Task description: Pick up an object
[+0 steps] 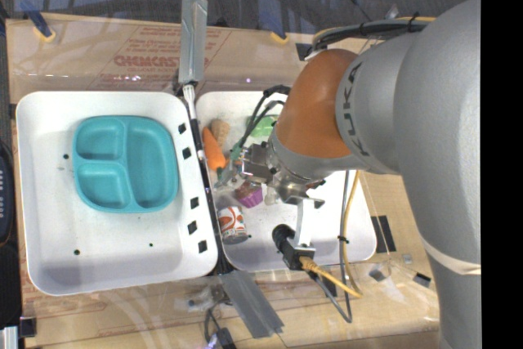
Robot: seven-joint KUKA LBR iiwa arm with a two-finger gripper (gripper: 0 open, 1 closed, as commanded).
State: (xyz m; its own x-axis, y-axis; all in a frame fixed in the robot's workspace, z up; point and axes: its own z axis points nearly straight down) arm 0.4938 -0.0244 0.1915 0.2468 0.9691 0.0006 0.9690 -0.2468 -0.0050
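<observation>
My arm, grey with an orange band [323,106], reaches into the right bin [270,257] from the right and covers much of it. The gripper [253,172] hangs low over the bin's middle, its fingertips lost among the objects there. Right under it lies a purple object [250,194]. An orange carrot [214,149] lies along the bin's left wall with a tan piece [219,130] at its top end. A green object [263,127] peeks out beside the wrist. A red and white can [231,223] rests near the front left corner.
The left bin [49,249] holds a teal divided plate [127,163]. A grey divider bar [193,37] with black clips runs between the bins. Yellow and black cables [327,274] hang off the wrist over the right bin's front edge.
</observation>
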